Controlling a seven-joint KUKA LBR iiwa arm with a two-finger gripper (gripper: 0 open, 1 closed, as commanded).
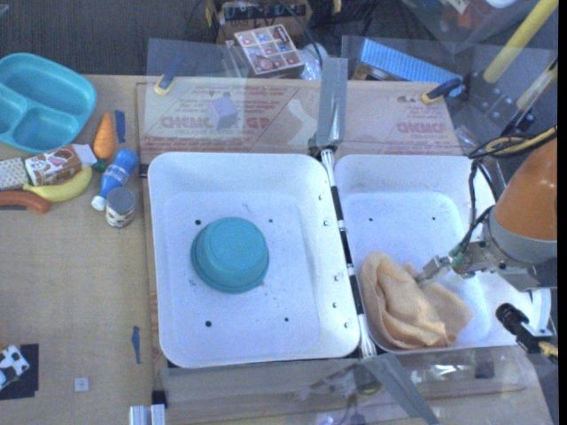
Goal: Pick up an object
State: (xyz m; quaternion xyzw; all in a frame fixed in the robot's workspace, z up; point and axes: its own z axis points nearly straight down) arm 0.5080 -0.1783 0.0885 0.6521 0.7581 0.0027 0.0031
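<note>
nearest the camera, along the bench's front edge: a strip of clear plastic sheeting. at far left, a small black-and-white patterned card lying flat on the tan wooden bench top.

just behind, in the shallow white right-hand bin: a crumpled pale yellow cloth heaped in the near corner, against the front wall and the divider. two-finger gripper down at the cloth's right upper edge, tips touching or just over the fabric; cannot tell whether spread or pressed together, nor whether any cloth is caught. grey arm with orange band entering from the right.

in the shallow white left-hand bin: an upside-down teal plastic bowl, left of centre, well apart from the walls.

left of the bins, on the bench: a small tin can, a blue-and-white bottle, a toy banana, a toy carrot, a small printed carton with writing too small to read, and a turquoise divided plastic tray.

behind the bins: clear panels with faint reddish lettering, mirrored and unreadable. farther back: a patterned red-and-white box, a blue ribbed pad, and a yellow rod leaning at top right.
</note>
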